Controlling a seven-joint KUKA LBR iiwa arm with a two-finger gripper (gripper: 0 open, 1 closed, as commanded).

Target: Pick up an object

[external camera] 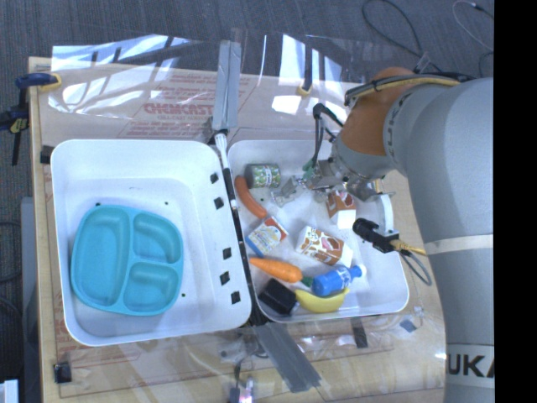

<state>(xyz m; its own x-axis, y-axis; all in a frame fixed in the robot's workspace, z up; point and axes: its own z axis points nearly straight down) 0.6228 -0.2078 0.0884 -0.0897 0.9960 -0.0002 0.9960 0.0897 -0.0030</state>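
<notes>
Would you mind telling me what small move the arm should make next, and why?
Probably a short descent toward the items beneath it. The gripper sits at the far side of the right bin, near a small can and a brown carton, and nothing visibly sits between its fingers, so no pick looks made yet.

Bright, slightly soft; glare on plastic sheeting [168,91]
</notes>
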